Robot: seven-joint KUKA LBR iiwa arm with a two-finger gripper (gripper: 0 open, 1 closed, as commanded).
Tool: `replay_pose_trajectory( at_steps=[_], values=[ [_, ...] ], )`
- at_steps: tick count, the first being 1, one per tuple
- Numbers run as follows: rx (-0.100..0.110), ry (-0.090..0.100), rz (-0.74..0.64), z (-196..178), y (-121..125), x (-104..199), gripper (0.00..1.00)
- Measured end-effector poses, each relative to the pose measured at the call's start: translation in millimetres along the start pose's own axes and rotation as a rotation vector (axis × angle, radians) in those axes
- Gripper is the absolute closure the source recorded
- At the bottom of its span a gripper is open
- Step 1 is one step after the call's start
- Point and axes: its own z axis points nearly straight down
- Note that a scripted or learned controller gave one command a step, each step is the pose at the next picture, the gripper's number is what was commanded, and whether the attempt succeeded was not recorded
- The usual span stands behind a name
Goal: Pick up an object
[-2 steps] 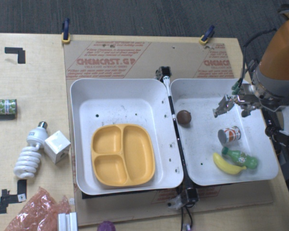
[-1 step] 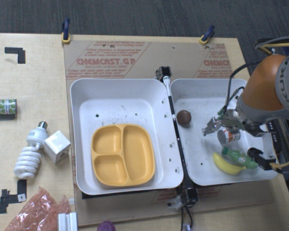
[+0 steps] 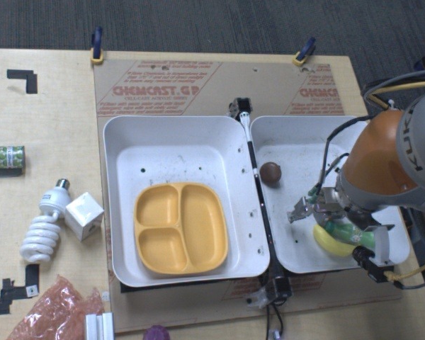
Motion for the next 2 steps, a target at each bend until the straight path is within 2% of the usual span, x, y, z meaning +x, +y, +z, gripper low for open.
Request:
replay_pose_trajectory(
  at_steps=[1, 2],
  values=[
    [0.012, 0.011, -0.004, -4.8, -1.4, 4.2, 1.0],
    [0.027, 0.018, -0.012, 10.8, 46.8, 4.5, 1.0]
  ],
)
